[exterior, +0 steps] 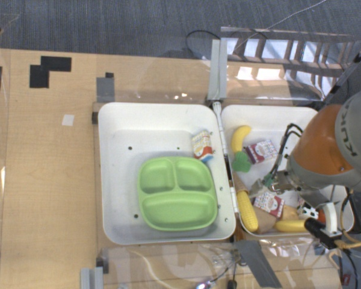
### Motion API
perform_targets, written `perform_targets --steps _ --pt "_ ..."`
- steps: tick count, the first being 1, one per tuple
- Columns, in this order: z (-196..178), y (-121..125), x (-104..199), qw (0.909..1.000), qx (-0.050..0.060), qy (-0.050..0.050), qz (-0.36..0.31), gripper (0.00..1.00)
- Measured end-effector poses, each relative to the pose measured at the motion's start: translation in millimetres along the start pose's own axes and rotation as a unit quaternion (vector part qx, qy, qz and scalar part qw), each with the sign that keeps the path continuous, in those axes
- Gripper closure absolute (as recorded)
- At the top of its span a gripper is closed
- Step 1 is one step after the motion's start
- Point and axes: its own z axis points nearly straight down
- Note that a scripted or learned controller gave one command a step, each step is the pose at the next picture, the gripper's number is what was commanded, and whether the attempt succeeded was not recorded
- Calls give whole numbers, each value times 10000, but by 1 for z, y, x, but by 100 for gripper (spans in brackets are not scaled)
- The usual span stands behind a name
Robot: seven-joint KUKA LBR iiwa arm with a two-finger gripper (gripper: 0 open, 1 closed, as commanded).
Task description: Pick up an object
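I am looking down at a slant on a wooden bench (42, 179) that bears two shallow white bins side by side. The left bin (117, 161) holds a green divided tray (177, 192) with three compartments, lying flat toward the bin's near right corner, and a small white, red and blue packet (202, 144) just beyond the tray's far right corner, near the wall between the bins. The right bin (265, 114) holds the clutter of things to pick from: a yellow banana (240, 138) along its far left side, a green toy piece (241, 162) just below it, a red and white packet (264, 150) beside those, a yellow corn cob (247, 209) along the near left edge, a second red and white packet (269, 203) next to the corn, and another yellow piece (290, 225) by the near wall. My arm (325, 146), with its orange band, reaches in from the right above this bin. The gripper (275, 182) sits low over the middle of the right bin, just above the second packet; from here I cannot tell its state or whether it touches anything.
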Motion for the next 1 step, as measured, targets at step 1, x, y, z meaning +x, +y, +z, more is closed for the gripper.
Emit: perform_targets --steps 1 --pt "-11 4 5 10000 -16 45 -47 100"
